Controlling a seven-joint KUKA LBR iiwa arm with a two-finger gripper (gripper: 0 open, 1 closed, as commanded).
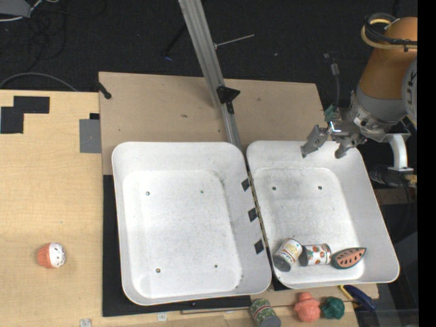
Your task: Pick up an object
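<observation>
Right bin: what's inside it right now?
The right bin holds three things along its near edge: a small can, a spotted can lying beside it, and a watermelon-slice toy. Whatever lies beneath them is covered. The pincer hovers at the far rim, open.

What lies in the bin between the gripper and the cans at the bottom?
Nothing. In the camera view, the gripper sits above the right bin's top edge, the two cans lie near its bottom edge, and only bare white floor lies between.

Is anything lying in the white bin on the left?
No, the left bin shows bare white floor, while the small can, patterned can and watermelon slice toy lie in the right bin.
</observation>
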